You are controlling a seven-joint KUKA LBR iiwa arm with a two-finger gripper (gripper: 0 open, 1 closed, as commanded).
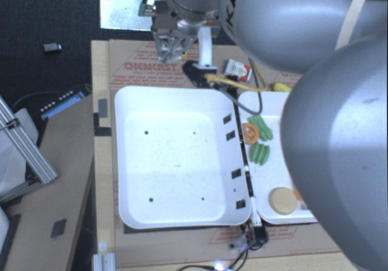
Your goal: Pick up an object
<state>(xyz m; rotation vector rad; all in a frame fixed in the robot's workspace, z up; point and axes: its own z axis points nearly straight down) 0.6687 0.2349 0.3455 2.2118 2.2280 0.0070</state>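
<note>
Gripper [171,51] hangs beyond the left bin [130,142]; I cannot tell its state. Green pieces [259,139] and tan disc [282,200] lie in the right bin [273,106]: a descent here risks grabbing nothing.

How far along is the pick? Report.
Done: nothing looks picked. In hand: the gripper hangs above the left bin's far rim; I can't see anything between its fingers. Left: the whole grasp; green pieces and a tan disc lie in the right bin.
</note>
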